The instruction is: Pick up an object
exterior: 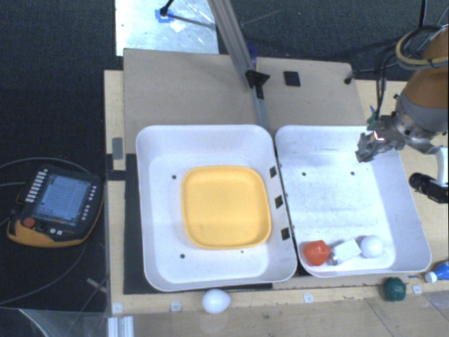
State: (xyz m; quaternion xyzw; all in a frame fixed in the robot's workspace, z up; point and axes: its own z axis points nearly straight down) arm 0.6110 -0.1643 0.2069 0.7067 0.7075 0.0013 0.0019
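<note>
While the claw [367,148] hovers, grip state unclear, the white block [345,250] lies pointing up-right.

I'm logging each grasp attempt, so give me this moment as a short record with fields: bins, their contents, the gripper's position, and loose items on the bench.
left bin: yellow square plate
right bin: orange ball, small white block, white ball, all at its near edge
gripper: above the right bin's far right corner, away from the objects
bench, outside the bins: white egg, dark green ball
</note>
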